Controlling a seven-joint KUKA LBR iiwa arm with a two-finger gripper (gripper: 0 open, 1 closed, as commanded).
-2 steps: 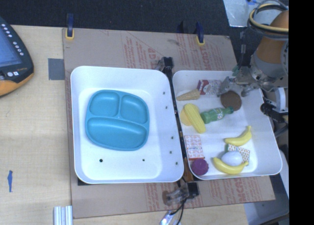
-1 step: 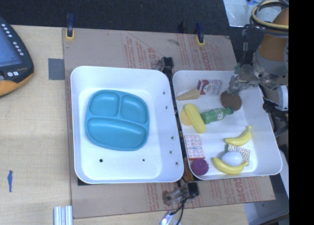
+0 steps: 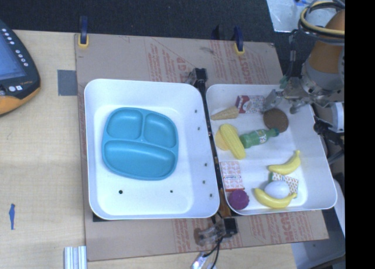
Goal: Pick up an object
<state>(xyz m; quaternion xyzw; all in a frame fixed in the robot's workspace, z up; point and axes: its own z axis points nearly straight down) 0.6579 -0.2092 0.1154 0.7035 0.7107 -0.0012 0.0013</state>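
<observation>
The gripper hangs low over the back of the right bin, its metal fingers spread apart with nothing between them. Right under the fingertips, a touch toward the front, sits a brown ball; whether the fingers touch it I cannot tell. Just left of the fingers lies a small red-and-white carton, and beyond that a tan wedge against the bin's left wall. Forward and left of the fingers, a green bottle lies on its side, its cap end pointing back toward the ball, and a corn cob lies just beside its other end. Farther forward, well apart from the fingers, are a banana, a second banana curled under a white egg, a purple ball and a flat red-and-white packet. Far to the left of the fingers, the left bin holds a blue divided plate.
</observation>
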